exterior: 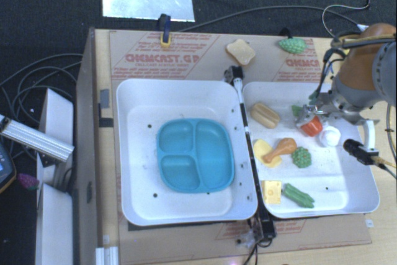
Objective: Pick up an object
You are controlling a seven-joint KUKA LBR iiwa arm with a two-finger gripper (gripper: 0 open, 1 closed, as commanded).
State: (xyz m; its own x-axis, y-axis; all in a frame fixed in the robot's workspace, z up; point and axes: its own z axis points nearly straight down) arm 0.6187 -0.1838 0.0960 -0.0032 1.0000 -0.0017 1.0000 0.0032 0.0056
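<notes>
Camera view looks down on two white bins side by side on a cardboard-topped bench, with the arm coming in from the right, its orange band above the wrist. The gripper sits low over the right bin, near the bin's upper right part — whether it is spread or pinched I cannot tell from here.

Right at its tip lies the carrot: a short orange-red stub with green leaves at the end nearest the gripper. It rests on the bin floor, and a small white ball is just beside it.

Counting the rest of the right bin: one hot dog bun near the upper left, one yellow piece below it, one drumstick touching that piece, one broccoli just beside the drumstick, one cheese block and one green pod along the lower edge.

The left bin holds one blue plate with three compartments.

Outside the bins, on the cardboard behind them, lie one bread slice and one green lump — well apart from each other.
</notes>
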